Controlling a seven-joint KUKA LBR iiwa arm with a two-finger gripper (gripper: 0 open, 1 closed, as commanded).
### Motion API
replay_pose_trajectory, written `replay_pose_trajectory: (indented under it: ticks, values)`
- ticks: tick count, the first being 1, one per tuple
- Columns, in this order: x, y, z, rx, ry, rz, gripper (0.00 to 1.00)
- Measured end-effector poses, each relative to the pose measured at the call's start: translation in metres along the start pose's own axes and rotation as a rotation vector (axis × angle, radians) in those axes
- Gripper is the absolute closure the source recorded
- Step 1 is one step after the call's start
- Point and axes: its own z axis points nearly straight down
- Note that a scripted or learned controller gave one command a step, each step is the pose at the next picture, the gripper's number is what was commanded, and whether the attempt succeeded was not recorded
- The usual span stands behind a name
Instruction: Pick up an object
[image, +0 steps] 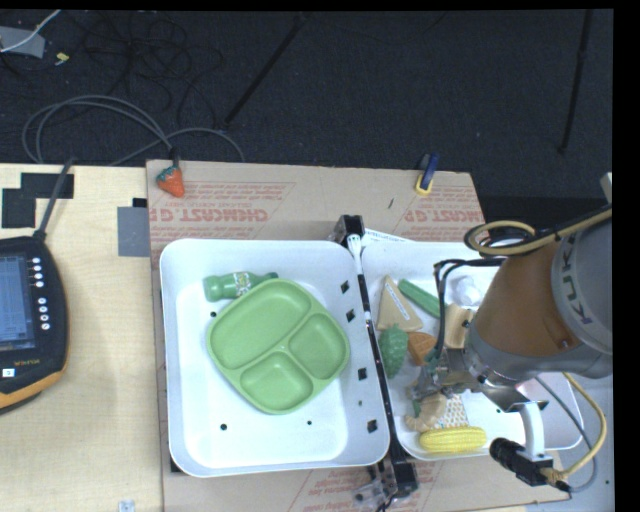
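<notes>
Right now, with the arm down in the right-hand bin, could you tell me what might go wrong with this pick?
1. The right bin is crowded: the corn cob, a green wedge and other small items lie close together, so the gripper may catch two or nudge one aside.
2. The arm covers much of that bin, so a failed grasp could go unseen.
3. The gripper works near the divider, risking a bump.

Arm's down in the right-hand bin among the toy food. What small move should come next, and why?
Probably a short straight lift, to test whether anything comes up. The gripper sits low in the right bin, in the pile beside the corn cob and the dark green piece. The arm hides its tips, so a grasp cannot be confirmed. The green divided plate and green bottle lie in the left bin.
</notes>
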Motion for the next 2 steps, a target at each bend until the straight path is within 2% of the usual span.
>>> replay_pose_trajectory:
  ticks: [1,2]
  values:
    - [0.094,0.071,-0.078,-0.019,-0.005,-0.015,1.0]
    - [0.12,0.027,-0.236,-0.029,0.002,-0.011,1.0]
